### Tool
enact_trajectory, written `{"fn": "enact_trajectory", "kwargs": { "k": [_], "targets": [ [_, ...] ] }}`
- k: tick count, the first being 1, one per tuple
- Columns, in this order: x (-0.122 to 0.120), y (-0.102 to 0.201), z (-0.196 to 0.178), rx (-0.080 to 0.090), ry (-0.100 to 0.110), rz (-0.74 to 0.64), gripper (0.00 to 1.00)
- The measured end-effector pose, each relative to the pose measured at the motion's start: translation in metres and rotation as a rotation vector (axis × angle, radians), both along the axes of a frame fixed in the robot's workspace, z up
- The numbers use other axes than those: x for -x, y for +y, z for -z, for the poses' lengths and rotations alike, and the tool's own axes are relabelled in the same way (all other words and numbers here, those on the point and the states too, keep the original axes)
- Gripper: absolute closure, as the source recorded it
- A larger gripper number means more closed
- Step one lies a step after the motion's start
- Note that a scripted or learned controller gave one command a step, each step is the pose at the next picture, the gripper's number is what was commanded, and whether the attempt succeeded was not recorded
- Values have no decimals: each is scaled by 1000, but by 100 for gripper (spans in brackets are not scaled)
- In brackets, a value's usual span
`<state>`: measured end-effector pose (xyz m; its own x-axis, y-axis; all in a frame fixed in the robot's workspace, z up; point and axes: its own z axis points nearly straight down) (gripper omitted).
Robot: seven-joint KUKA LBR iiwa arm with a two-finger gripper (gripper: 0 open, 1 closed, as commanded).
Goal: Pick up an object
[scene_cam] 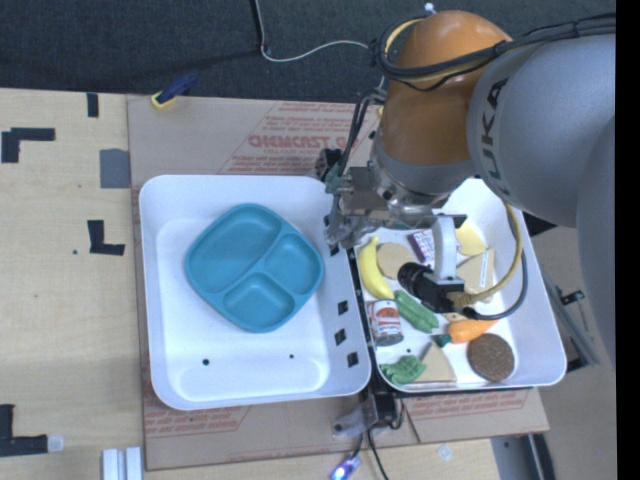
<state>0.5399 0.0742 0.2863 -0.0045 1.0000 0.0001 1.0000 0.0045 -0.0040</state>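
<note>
**Gripper at bin divider, beside banana**

Right bin, near edge: brown disc, green leafy piece. Behind them: small can, carrot. Then the banana: yellow, curved, lying flat along the bin's left wall. Gripper sits just above its far end, over the divider; spread or pinching, can't tell. Left bin holds a blue divided plate. Bins sit on cardboard on a wood bench. Dark carpet beyond.

white bins, cardboard sheet, white cable
</note>
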Motion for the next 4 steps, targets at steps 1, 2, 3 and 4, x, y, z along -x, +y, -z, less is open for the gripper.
{"fn": "enact_trajectory", "kwargs": {
  "k": [1, 2, 3, 4],
  "targets": [
    [0, 0, 0, 1, 0, 1, 0],
    [0, 0, -9, 0, 2, -1, 100],
    [0, 0, -9, 1, 2, -1, 0],
    [47, 19, -157, -5, -19, -1, 0]
  ]
}}
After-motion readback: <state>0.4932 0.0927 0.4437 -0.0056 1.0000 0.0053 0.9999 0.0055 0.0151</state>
